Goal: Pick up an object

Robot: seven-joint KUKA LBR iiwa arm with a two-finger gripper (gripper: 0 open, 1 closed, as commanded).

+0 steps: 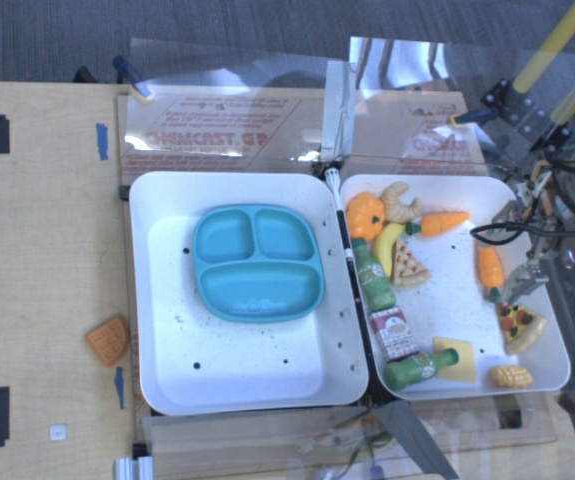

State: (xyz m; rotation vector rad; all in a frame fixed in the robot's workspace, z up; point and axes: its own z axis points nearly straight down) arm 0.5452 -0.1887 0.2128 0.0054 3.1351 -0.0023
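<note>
Pizza slice [518, 325] lies at the right bin's [557, 368] right edge, just below the hand [520, 286]; an orange carrot [489, 267] sits beside it; the hand's state I cannot tell.

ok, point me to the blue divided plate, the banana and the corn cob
blue divided plate [258, 303]: camera view, floor of its large front compartment.
banana [387, 247]: camera view, middle of its yellow curve.
corn cob [510, 375]: camera view, centre of the cob.
</note>
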